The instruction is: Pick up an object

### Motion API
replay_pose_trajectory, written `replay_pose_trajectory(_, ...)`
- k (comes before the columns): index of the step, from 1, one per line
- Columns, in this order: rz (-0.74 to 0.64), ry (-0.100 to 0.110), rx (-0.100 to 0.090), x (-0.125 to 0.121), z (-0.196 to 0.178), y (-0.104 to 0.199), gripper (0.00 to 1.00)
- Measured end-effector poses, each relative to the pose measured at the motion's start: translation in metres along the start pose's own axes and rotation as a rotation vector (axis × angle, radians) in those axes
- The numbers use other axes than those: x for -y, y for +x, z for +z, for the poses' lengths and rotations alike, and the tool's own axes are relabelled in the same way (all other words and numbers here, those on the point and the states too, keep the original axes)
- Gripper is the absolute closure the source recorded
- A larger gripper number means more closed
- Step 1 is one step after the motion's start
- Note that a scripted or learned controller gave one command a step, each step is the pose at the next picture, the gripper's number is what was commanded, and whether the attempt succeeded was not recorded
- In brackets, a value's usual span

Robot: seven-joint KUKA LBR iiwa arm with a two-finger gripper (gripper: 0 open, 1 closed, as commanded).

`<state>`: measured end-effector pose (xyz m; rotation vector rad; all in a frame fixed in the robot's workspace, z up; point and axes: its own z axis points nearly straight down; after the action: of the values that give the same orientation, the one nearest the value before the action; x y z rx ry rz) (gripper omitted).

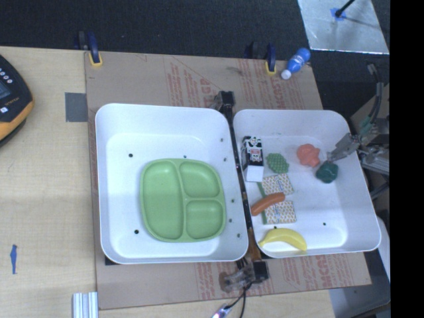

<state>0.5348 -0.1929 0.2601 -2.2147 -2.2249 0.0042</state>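
Gripper (333, 155) just above dark green object (326, 172), near touching.

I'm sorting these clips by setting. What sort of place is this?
Most likely a robotics lab bench: two white bins sit on a cardboard sheet clamped to the table, toy food such as a banana lies inside, and a gripper reaches in.

Wooden bench (46, 197), dark carpet (165, 12).
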Motion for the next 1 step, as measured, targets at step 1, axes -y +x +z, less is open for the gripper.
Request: replay_pose_trajectory(1, -0.002, 0.001, 0.001, -0.0622, 0.1020, -0.0187, 0.00)
